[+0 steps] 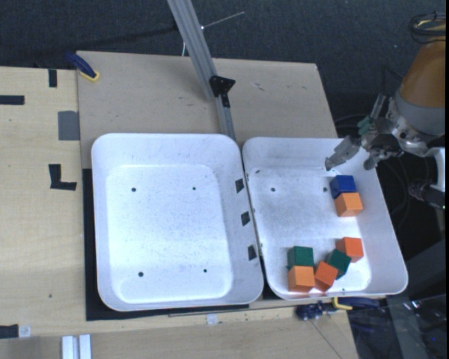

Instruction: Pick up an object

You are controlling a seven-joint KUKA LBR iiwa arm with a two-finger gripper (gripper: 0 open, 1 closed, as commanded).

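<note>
Your gripper (353, 154) hovers at the right bin's (284, 223) upper right rim, fingers spread, holding nothing. Just below it sit a blue cube (343, 184) and an orange cube (349, 203), touching.

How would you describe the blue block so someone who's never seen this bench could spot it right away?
Look at the right bin, the one nearest the arm. Near its upper right corner, just below the gripper, two blocks touch: the blue block sits above an orange block. It is the sole blue one; the rest, grouped at the bin's bottom edge, are orange or green.
</note>
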